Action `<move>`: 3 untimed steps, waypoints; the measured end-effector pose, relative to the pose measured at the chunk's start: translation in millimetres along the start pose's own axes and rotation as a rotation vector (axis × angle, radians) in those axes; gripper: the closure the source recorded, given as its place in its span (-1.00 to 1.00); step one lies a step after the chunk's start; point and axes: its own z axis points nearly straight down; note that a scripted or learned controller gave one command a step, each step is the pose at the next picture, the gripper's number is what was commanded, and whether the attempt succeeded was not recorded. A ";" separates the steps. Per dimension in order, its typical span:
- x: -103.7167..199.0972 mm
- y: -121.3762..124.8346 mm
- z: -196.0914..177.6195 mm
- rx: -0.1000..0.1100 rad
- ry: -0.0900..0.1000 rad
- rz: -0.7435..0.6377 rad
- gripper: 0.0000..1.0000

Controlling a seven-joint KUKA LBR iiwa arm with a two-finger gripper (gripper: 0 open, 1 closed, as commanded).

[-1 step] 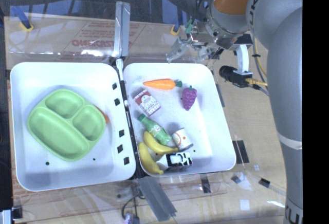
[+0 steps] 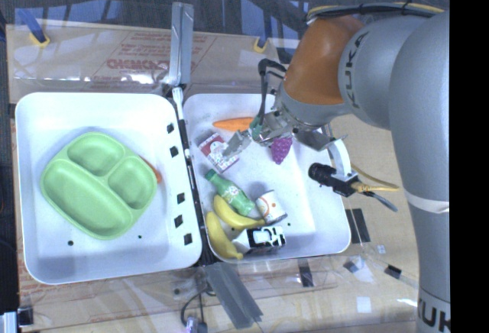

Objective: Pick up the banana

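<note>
Nearest to us, at about 6 o'clock in the right bin (image 2: 325, 236), we see the banana (image 2: 226, 228), two yellow pieces curved side by side against the bin's near left corner. Touching it on the right lies a small black-and-white object (image 2: 267, 237), and just above that a white cup-like item with red marks (image 2: 269, 206). A green bottle (image 2: 231, 193) lies aslant across the banana's upper end, pointing toward 10 o'clock.

Farther back, near the bin's middle, we find a red-and-white packet (image 2: 215, 152), a purple bunch of grapes (image 2: 281, 148) and, beyond them at 12 o'clock, an orange carrot (image 2: 233, 124).

The gripper (image 2: 243, 140) hangs over the packet, well apart from the banana; we cannot tell how its jaws stand. The grey arm (image 2: 382, 72) comes in from 3 o'clock.

In the left bin (image 2: 46, 247) a green divided plate (image 2: 98, 184) rests.
</note>
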 end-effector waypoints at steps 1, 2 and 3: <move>16.5 -53.7 75.0 0.000 0.001 0.023 -1.00; 26.8 -107.8 77.0 -0.001 0.002 -0.207 -1.00; 77.5 -56.3 -24.3 -0.004 -0.003 -0.395 -1.00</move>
